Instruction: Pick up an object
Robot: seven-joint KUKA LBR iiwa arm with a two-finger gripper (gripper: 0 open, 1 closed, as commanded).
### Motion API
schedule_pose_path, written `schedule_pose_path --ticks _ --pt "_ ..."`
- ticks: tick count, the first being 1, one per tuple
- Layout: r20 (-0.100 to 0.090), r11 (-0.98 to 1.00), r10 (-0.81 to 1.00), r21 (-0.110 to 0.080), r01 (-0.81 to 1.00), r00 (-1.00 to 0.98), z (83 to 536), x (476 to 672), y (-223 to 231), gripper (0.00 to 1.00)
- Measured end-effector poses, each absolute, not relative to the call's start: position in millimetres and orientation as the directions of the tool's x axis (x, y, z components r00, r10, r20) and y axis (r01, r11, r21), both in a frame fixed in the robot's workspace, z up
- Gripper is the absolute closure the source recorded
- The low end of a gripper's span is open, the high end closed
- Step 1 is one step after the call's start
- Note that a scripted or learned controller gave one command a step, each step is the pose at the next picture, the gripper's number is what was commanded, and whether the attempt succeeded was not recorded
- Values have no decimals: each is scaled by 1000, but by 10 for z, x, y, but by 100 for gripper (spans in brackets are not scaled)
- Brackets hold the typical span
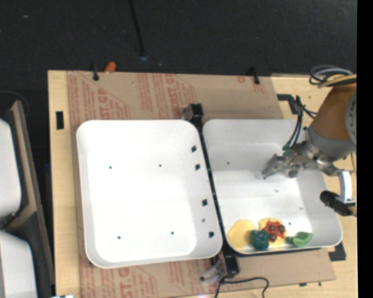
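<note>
Dark floor surrounds the counter (pixel 62 185), which carries a brown cardboard sheet (pixel 137 98) and two white bins side by side. The left bin (pixel 137 191) has nothing to take. In the right bin (pixel 255 191), the toys lie together at the near edge: a yellow disc (pixel 238 231), a teal piece (pixel 259 239), a red and orange piece (pixel 274 228) and a green piece (pixel 301 237), touching or just beside each other. The tool (pixel 280 167) hangs over the middle of this bin, well apart from them, with nothing in it; whether it is spread I cannot tell. To do well, I think it should come toward the near edge and choose the green piece at the end of the group, where neighbours crowd less.
</note>
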State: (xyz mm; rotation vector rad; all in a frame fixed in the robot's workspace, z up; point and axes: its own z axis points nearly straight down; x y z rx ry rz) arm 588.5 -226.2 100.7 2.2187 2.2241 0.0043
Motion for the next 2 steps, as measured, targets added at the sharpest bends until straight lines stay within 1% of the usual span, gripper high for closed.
schedule_pose_path --ticks 1,2 --pt "0 -1 1000 0 1000 1 1009 5370 -2061 0" --pt "0 -19 1000 1 1000 19 1008 5461 -1911 0"
